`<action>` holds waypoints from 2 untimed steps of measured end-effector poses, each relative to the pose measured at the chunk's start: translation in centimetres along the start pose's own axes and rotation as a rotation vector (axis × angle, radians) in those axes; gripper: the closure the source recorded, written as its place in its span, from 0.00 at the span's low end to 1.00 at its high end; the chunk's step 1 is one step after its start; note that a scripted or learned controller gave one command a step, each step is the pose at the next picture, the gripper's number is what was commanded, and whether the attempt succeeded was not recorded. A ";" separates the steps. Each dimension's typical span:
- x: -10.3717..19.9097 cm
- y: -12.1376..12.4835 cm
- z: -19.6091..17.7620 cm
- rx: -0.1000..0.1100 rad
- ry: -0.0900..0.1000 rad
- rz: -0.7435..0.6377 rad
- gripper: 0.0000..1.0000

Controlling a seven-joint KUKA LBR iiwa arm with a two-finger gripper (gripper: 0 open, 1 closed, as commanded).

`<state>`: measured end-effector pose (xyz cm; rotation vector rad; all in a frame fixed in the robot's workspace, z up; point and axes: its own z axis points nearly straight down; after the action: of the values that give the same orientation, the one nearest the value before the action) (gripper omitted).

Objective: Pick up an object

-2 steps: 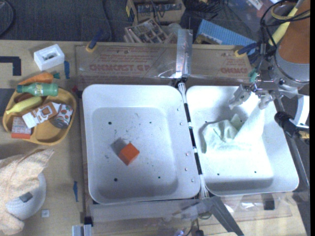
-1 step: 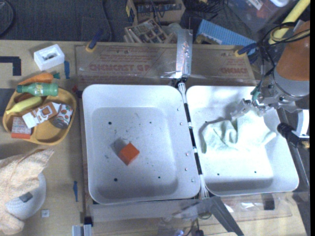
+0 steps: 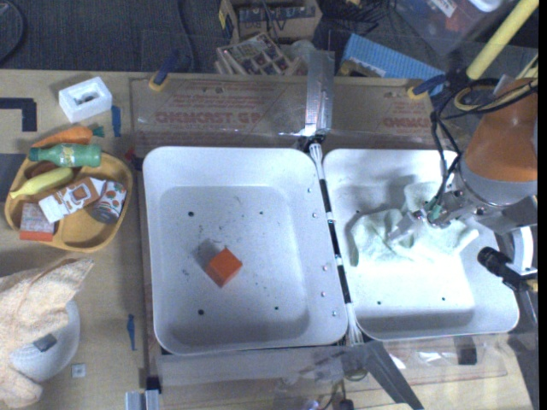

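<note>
**Fingers down in the cloth, grasp unconfirmed**

Fingers of the two-finger gripper (image 3: pixel 430 214) are pressing into a crumpled pale green and white cloth (image 3: pixel 395 231), and whether they are spread, clenched or pinching a fold cannot be told, because the wrist and the fabric are hiding the tips.

Camera view: the grey arm with the orange band (image 3: pixel 504 156) is reaching in from the right and is hanging over the right white bin (image 3: pixel 444 310). The cloth is lying in the upper middle of that bin, bunched into soft ridges that are spreading both ways from the gripper. A small orange cube (image 3: pixel 225 266) is sitting alone near the middle of the left white bin (image 3: pixel 171 178), well apart from the arm. A yellow bowl of toy groceries (image 3: pixel 94 236) is resting on the bench to the left of both bins.

Judging by its look, the cloth is light, limp and non-fragile; it will be sagging and trailing when lifted. A raised fold near the bunched middle is offering the best hold, since flat fabric is likely slipping out. The cube appears rigid and light, suiting a grip across two opposite flat faces.
</note>
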<state>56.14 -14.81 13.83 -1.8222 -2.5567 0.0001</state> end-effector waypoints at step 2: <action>0.4 10.7 4.9 -0.010 -0.008 -0.055 0.00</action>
<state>66.06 -10.90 8.95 -1.7578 -2.6156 -0.0058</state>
